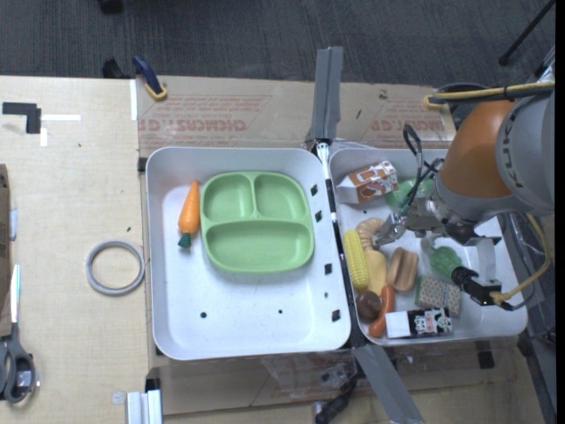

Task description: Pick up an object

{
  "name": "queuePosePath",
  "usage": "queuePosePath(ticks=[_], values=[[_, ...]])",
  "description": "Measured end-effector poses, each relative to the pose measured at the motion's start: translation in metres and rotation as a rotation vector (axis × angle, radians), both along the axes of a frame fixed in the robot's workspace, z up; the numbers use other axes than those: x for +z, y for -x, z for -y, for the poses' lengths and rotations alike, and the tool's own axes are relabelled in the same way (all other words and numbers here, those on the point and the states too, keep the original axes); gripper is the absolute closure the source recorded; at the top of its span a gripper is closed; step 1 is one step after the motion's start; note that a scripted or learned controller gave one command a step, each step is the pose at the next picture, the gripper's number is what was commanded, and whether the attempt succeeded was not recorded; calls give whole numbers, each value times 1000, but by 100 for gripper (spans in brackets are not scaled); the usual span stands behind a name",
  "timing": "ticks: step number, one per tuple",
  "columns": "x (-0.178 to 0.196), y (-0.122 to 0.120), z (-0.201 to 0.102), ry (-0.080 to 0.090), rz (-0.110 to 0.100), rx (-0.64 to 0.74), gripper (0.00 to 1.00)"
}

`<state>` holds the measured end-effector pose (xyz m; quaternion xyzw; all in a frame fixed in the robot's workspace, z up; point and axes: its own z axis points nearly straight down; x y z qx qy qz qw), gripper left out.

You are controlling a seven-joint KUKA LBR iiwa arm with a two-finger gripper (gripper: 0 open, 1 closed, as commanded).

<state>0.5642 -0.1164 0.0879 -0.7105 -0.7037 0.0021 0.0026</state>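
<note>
The right bin (494,321) holds a heap of toy foods: a small brown and white carton (375,181), a yellow corn cob (356,259), a tan bread roll (403,269), a beige pastry (369,232), a green piece (446,261), a speckled block (439,294) and a white box with black marks (419,323). My gripper (395,227) hangs low over the middle of this bin, just right of the pastry and above the roll. The wrist with its orange band (472,162) hides the bin's right part. Nothing shows as held.
The left bin (256,325) carries a green divided plate (258,221) and an orange carrot (188,212) beside it. A grey tape ring (115,267) and scissors (18,365) lie on the bench to the left. A cable (516,281) loops by the arm.
</note>
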Motion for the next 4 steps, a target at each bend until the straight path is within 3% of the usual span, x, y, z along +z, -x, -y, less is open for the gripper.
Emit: queuePosePath(ticks=[1, 2, 3, 4], values=[[0, 62, -17, -1, -1, -12, 0], [5, 62, -16, -1, -6, -16, 100], [1, 70, 12, 0, 4, -2, 100], [100, 25, -35, 1, 0, 77, 100]])
